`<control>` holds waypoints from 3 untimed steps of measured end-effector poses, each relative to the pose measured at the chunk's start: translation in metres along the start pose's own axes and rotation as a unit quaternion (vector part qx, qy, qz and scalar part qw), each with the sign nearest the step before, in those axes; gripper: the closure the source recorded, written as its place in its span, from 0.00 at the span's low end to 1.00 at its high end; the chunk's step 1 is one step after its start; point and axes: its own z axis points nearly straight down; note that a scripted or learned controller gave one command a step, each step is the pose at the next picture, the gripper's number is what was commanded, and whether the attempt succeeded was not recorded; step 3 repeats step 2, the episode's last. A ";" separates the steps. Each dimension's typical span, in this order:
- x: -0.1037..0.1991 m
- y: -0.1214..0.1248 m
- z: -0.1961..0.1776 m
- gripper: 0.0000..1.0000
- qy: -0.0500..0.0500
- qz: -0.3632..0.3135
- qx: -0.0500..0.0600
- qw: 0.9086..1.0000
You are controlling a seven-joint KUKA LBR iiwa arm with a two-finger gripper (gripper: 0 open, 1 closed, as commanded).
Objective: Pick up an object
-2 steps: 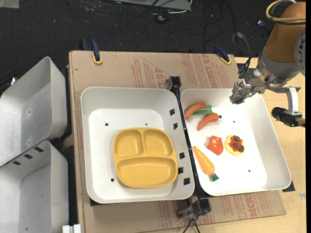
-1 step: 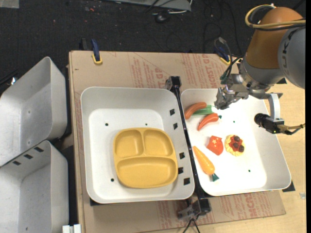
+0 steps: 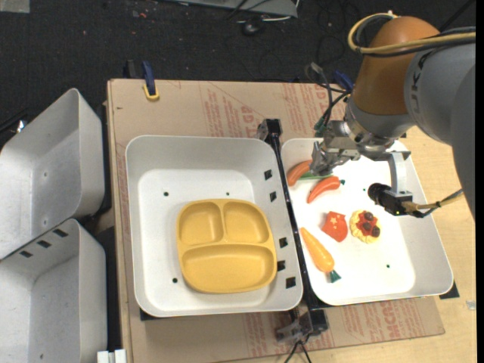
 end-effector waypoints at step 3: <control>0.113 -0.015 -0.006 1.00 0.000 0.000 -0.001 1.000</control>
